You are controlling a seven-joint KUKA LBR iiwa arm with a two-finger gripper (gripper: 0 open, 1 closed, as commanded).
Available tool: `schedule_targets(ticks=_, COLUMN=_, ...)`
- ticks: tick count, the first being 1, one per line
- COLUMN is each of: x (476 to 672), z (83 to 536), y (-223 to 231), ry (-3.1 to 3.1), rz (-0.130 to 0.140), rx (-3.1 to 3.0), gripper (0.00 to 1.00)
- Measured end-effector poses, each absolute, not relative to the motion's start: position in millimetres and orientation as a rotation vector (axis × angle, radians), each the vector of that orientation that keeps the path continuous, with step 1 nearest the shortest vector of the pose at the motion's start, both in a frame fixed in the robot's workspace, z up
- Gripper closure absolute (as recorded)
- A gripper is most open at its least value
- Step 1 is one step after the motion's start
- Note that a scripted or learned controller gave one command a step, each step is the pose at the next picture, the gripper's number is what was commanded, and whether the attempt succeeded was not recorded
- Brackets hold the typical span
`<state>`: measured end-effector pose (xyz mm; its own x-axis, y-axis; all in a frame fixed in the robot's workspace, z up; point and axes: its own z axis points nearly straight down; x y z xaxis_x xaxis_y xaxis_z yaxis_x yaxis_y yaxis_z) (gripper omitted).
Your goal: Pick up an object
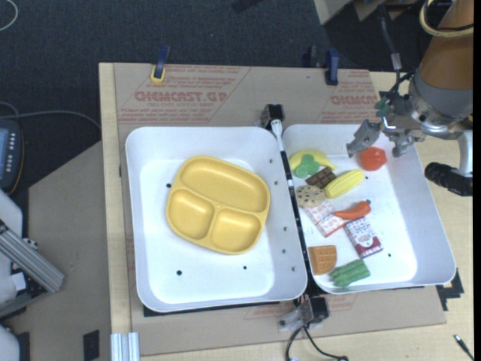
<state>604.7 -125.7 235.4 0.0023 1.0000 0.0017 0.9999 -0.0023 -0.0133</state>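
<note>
End effector hangs over the far corner of the right bin with its fingers spread and nothing between them, the red tomato sitting in the bin just beneath. It looks like a light, smooth plastic toy, round and liable to roll, so straddle its widest middle.

- Brown cardboard-covered bench top printed with faded red lettering, held at the far edge by a yellow clamp and a blue clamp.
- Resting directly on it, side by side and touching along a black hinge strip: shallow white plastic left bin and shallow white plastic right bin.
- Bare cardboard showing around both bins, widest along the far side.
</note>
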Motion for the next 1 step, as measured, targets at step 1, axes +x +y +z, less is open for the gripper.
schedule_targets(ticks=1, x=607.1, z=243.7, y=-125.4, ry=-2.222, rz=0.000, rx=-2.221, gripper=0.00)
